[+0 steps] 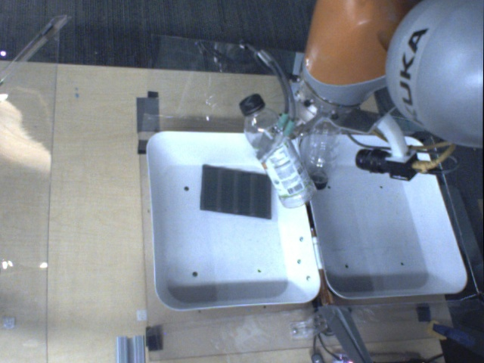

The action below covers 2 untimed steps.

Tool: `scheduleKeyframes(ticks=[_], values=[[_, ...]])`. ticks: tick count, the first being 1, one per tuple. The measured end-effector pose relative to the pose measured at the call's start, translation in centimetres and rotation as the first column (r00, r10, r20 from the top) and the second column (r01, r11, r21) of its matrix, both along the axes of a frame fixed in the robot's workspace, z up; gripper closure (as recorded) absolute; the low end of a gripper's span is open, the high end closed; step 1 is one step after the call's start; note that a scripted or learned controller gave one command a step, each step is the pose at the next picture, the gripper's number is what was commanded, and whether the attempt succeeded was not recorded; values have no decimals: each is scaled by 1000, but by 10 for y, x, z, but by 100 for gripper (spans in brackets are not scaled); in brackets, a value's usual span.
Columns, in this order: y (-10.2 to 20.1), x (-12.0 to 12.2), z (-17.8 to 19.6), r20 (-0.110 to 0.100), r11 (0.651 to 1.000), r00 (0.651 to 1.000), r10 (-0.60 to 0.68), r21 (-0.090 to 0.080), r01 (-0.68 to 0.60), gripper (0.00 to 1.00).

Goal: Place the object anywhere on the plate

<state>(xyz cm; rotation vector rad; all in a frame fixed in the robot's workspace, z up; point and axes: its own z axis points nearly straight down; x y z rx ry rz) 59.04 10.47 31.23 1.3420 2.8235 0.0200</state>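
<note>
A clear plastic bottle (277,154) with a black cap hangs tilted over the rim between two white bins, cap toward the far left, base above the left bin (227,278). Its label is too blurred to read. The claw (308,131) sits against the bottle's upper side, largely hidden beneath the orange-banded arm (355,29); whether it grips the bottle cannot be told. "UKA" reads on the grey arm casing, cut off. A dark ribbed plate (236,192) lies flat in the left bin, just beside the bottle. The right bin (393,263) adjoins on the wooden table (83,203).
</note>
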Motion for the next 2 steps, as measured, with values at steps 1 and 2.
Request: scheduleKeyframes(ticks=[1,2], values=[[0,1,11,6,1000,1000,1,2,-1,100],[0,3,22,12,1000,1000,3,3,-3,100]])
